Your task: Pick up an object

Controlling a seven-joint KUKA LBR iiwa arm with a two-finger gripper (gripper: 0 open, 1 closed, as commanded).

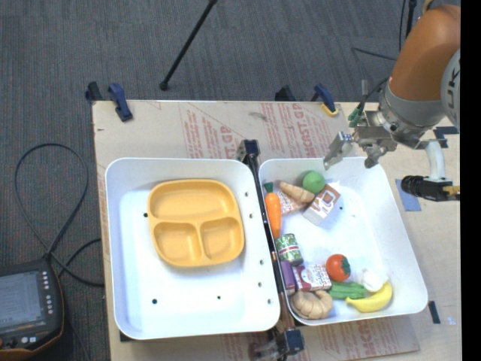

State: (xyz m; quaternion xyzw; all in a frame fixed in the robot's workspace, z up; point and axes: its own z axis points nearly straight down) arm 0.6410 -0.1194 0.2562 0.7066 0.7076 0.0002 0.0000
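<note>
Gripper [352,153] hovers w/ fingers spread, nothing in them, over right bin's [398,224] far edge; candidates crowd the bin's left & near side, so best drop straight onto green ball [313,180] or small carton [323,204], both w/ room around

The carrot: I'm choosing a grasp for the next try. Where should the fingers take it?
Probably at mid-length on the carrot, coming straight down, fingers closing across its narrow width. It lies lengthwise against the right bin's left wall, so the wall-side finger has little room. The gripper hovers open above the bin's far edge.
</note>
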